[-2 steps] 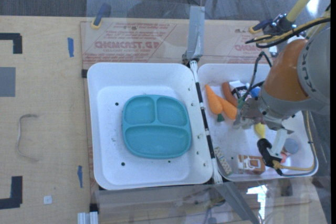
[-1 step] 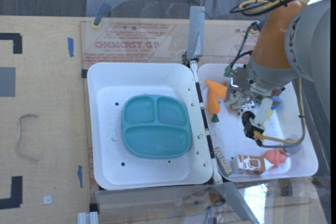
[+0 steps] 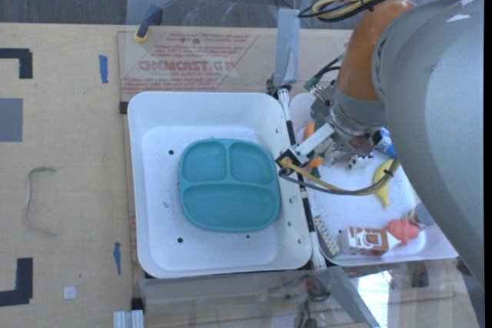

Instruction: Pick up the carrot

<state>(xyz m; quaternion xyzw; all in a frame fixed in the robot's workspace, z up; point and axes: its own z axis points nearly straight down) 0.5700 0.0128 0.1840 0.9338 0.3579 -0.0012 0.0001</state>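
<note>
Pale wood is seen on the counter [image 3: 69, 119], on which two shallow white bins are set side by side. A teal divided plate [image 3: 229, 185] is laid flat in the left bin [image 3: 146, 165]. The grey arm [image 3: 438, 88] with its orange band is stretched over the right bin [image 3: 430, 246], and the end effector [image 3: 301, 161] is lowered at the edge shared by the bins. A small orange piece, possibly the carrot [image 3: 314, 161], is glimpsed just beside it; whether it is gripped cannot be told. A yellow banana [image 3: 383, 179], a pink toy [image 3: 403, 230] and a small carton [image 3: 366, 240] are scattered in the right bin.
</note>
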